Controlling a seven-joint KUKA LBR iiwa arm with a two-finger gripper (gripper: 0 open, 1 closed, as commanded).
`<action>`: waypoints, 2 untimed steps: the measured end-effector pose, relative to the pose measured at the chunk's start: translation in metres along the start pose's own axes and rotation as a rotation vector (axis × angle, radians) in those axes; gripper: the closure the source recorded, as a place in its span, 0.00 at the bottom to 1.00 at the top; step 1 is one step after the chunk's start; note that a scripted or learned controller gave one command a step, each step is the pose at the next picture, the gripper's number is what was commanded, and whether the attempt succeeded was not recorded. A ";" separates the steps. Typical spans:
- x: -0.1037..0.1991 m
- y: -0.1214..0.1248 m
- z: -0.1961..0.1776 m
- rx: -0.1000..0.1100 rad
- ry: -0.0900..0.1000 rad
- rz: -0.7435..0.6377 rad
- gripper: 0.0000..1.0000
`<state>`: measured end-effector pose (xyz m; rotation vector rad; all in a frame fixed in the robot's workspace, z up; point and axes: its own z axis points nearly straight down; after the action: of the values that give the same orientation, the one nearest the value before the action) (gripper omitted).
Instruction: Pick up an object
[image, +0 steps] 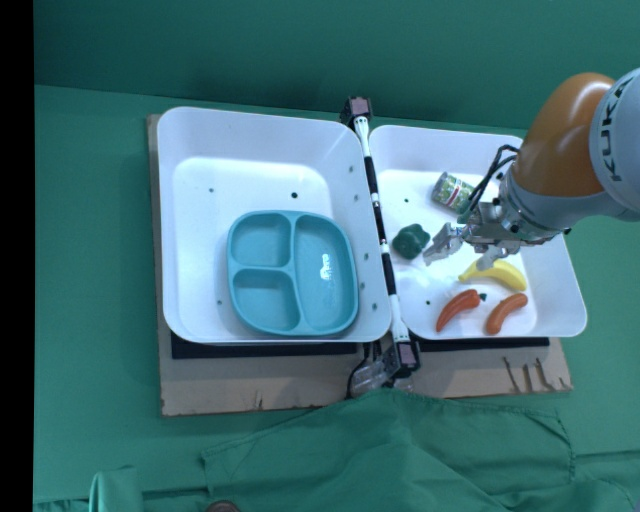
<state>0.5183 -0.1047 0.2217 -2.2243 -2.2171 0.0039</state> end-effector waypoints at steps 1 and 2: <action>-0.056 -0.011 0.027 -0.016 -0.005 -0.001 0.00; -0.059 -0.010 0.018 -0.017 -0.009 0.003 1.00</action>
<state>0.5079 -0.1638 0.2042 -2.2404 -2.2266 -0.0043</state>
